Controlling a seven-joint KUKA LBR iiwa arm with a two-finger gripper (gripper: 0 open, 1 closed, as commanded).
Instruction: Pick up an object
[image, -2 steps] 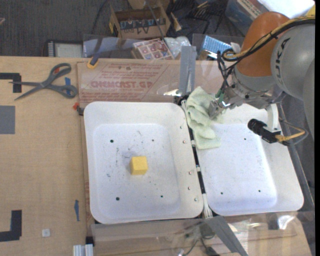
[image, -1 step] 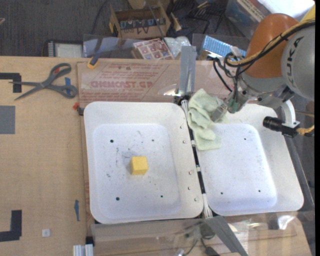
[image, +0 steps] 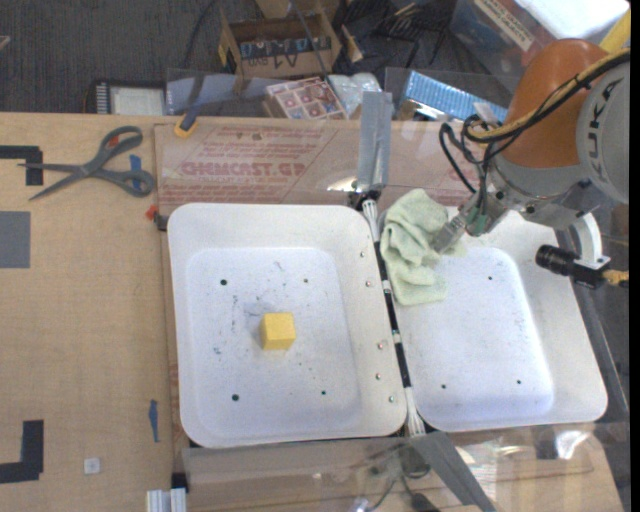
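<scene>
Looking down at the bench, two shallow white bins sit side by side, the left bin (image: 200, 250) and the right bin (image: 560, 370), touching along the middle seam. A small yellow cube (image: 279, 331) sits by itself near the center of the left bin, flat on the floor of the tray with some dark specks and scuff marks around it. Over in the right bin, a crumpled pale green cloth (image: 412, 250) is bunched up in the far-left corner, and part of it drapes over the rim next to the seam. The arm (image: 560, 110) comes in from the right, grey with the orange band up top and cables looping around the wrist. The gripper (image: 448, 236) is angled down and to the left, with its tip right at the right edge of the cloth, looks like it's touching or pressed into the fabric. Honestly can't tell how far apart the fingers are or whether they've actually got any cloth pinched, the tip is too small and blurry against the folds. Outside the bins, a pair of scissors (image: 98, 170) with grey and red handles lies on the wooden bench top at the far left, and a clear sheet with red lettering (image: 250, 175) lies behind the left bin.
</scene>
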